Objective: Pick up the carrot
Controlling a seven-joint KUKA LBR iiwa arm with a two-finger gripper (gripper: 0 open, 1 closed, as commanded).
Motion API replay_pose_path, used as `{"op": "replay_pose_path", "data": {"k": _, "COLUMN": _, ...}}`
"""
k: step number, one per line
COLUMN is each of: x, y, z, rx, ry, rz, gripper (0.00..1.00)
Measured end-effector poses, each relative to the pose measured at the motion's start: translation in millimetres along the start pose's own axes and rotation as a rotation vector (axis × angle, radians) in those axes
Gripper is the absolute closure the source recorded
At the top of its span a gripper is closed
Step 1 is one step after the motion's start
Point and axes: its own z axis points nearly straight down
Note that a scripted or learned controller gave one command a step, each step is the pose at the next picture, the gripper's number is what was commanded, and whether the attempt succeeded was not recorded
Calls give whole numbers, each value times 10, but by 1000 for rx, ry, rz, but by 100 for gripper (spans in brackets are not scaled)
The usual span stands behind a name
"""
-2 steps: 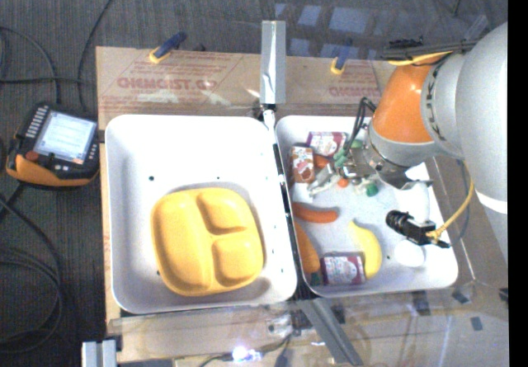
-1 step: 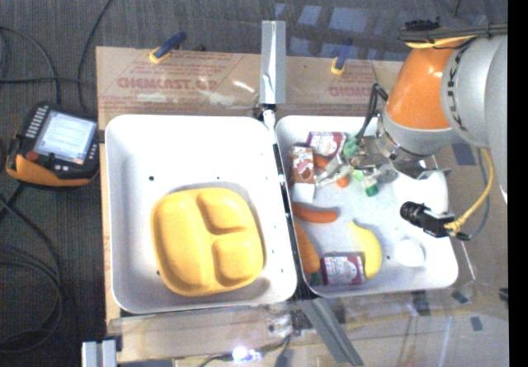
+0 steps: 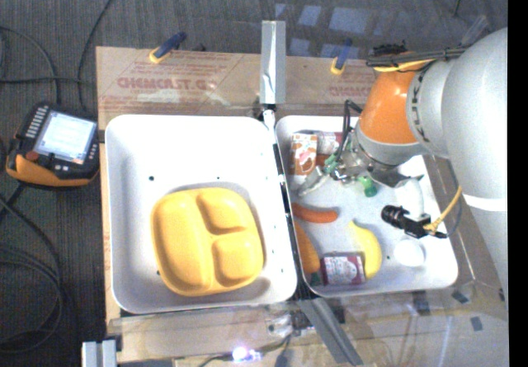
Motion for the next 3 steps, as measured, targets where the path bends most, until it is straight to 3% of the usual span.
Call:
{"op": "replay_pose_path", "data": {"k": 1, "x": 119, "y": -709, "z": -17, "rx": -9, "ry": -5, "rz": -273, "gripper": 0}}
{"op": "replay_pose_path", "data": {"k": 2, "x": 119, "y": -709, "z": -17, "rx": -9, "ry": -5, "rz": -273, "gripper": 0}}
{"op": "replay_pose_path", "data": {"k": 3, "x": -393, "y": -244, "z": -7, "rx": -8, "ry": -2, "rz": -271, "gripper": 0}}
